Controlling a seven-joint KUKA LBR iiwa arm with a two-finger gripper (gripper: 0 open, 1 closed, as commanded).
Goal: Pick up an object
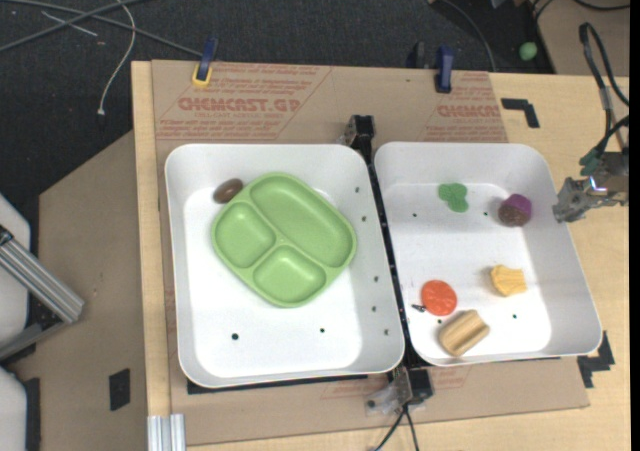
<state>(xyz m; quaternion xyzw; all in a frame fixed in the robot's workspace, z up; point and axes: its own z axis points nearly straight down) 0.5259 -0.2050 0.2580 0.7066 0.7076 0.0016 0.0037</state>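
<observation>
Nothing lifted yet: metal pincer (580,197) sits at the right white bin's (560,269) outer rim, finger state indeterminate, small purple round toy (515,209) nearest, untouched.

Two white bins (200,339); one green divided plate (284,237); six small items: one brown (229,190) left, five right (508,280).

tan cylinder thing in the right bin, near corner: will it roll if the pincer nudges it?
Probably. The tan cylinder lies on its side on the smooth floor of the right bin, so a sideways push could roll it. It looks like a light toy, likely stiff.
</observation>
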